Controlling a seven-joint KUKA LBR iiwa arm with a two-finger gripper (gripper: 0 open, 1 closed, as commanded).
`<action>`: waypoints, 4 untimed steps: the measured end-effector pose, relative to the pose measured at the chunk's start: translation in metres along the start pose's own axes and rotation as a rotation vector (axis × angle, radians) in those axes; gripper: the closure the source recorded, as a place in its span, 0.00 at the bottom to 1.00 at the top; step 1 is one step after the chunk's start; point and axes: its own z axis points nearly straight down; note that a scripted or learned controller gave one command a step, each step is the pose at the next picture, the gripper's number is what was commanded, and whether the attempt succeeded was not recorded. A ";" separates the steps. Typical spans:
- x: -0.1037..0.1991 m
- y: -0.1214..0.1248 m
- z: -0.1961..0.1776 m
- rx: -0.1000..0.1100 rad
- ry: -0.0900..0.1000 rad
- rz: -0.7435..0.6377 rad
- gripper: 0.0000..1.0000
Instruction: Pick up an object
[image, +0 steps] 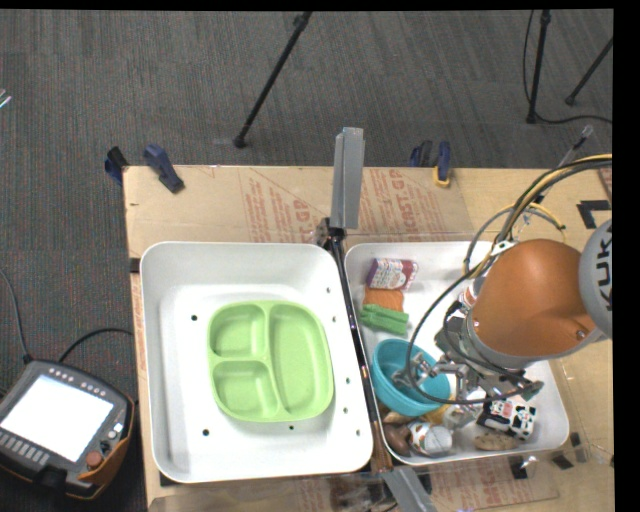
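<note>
- Lettering in red is printed across the brown cardboard sheet (400, 200) under the bins; it is seen upside down and partly covered, and it cannot be read with certainty.
- White letters "KU" are seen on the grey arm (610, 275) at the right edge, the rest of the word being cut off.
- A small purple packet (391, 272) with a pale label is found at the back of the right bin (555, 400); its print is too small to be read.
- An orange block (384, 298) is placed just in front of the packet, and a green ridged piece (385, 319) lies just in front of that.
- A blue bowl (398, 375) is seen near the middle of the right bin, upright, with its open side up; its right part is covered by the gripper's metal parts.
- The gripper (450, 385) is positioned low over the right bin, at the bowl's right rim, under the orange band (530, 300); whether its fingers are open or closed cannot be told, and nothing is seen between them.
- A black-and-white cow-patterned toy (510, 415) rests near the bin's front right corner, beside a small round white and brown object (432, 437).
- A green divided plate (270, 360) with three compartments is set in the middle of the left bin (170, 300).
- A handheld control pendant (60, 425) with a pale screen lies on the floor at the lower left.
</note>
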 end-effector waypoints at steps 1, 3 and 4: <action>-0.004 0.012 -0.003 0.011 -0.001 -0.010 0.00; -0.022 -0.145 0.005 -0.012 0.008 -0.018 0.00; -0.024 -0.147 -0.007 -0.011 0.000 -0.010 1.00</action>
